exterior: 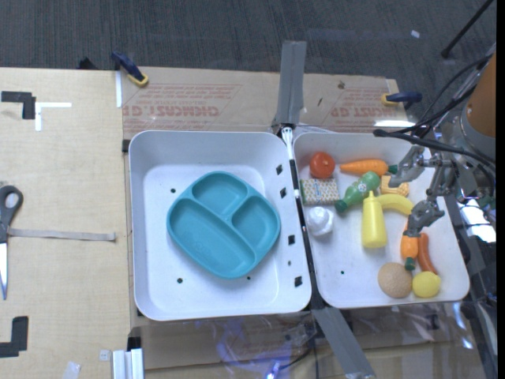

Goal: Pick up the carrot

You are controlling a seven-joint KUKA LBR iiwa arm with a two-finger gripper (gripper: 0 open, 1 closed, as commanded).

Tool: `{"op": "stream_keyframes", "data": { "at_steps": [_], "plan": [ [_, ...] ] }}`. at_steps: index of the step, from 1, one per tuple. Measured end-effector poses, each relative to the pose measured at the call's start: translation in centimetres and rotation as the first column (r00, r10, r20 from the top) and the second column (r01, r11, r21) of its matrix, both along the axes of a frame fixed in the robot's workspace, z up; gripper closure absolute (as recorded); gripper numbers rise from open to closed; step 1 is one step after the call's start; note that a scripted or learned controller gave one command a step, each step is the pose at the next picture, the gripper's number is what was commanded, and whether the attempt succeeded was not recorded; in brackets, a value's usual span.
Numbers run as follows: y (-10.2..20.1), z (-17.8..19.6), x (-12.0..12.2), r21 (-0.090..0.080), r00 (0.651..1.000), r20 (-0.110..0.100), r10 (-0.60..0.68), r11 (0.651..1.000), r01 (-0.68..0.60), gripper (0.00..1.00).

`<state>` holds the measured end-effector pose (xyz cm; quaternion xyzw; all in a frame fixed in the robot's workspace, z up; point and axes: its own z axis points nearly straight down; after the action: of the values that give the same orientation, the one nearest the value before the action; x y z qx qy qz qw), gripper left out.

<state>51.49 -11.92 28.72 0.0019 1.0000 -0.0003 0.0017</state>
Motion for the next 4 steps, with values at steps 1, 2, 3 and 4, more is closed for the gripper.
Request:
{"op": "stream_keyframes", "data": {
  "at_steps": [1, 2, 3, 4],
  "plan": [
    [-5.2, -4.9, 5.4, 0.0, 0.992, 0.001, -0.124, 0.992, 0.124, 0.0],
    [-10.0, -16.6, 6.4, 0.0, 1.0, -0.001, -0.016, 1.0, 0.016, 0.0],
    [-10.2, -19.4, 8.0, -0.001, 0.999, 0.002, 0.034, 0.999, -0.034, 0.0],
    [-10.2, -18.9, 3.1, -0.002, 0.99, 0.002, 0.139, 0.99, -0.139, 0.0]
  ]
}}
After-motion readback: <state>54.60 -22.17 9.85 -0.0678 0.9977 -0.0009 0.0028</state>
